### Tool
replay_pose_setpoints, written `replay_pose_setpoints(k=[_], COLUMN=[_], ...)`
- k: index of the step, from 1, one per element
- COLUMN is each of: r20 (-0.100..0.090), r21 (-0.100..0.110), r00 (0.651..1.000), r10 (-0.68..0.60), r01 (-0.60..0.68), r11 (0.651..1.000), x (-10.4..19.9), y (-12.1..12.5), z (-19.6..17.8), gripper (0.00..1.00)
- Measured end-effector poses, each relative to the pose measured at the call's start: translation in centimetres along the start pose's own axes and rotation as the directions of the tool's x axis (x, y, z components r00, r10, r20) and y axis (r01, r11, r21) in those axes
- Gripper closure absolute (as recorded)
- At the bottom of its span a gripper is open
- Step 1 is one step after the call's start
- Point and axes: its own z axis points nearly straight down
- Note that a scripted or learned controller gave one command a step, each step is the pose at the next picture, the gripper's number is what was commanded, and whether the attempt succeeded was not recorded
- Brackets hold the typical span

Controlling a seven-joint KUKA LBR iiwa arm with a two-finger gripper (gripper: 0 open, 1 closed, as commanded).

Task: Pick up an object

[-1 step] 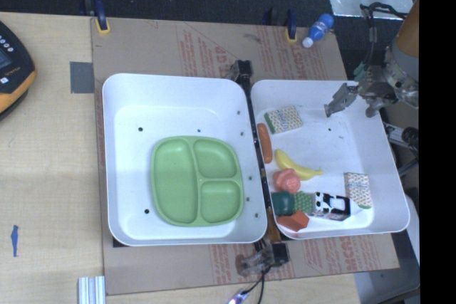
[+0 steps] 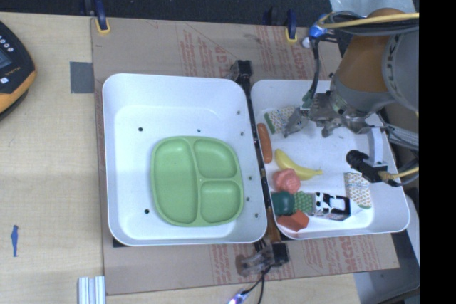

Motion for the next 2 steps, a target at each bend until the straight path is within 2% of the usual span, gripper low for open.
replay_pose_setpoints(k=[1, 2], r20=[0.000, 0.000], r21=[-0.001, 0.001], r00=[1.000, 1.000], r10=[0.001, 0.000], r01=[-0.001, 0.000], r11=[1.000, 1.000], x=[1.5, -1.9], y=[-1.1, 5.6], z=[3.8, 3.1], gripper=[0.00, 0.00])
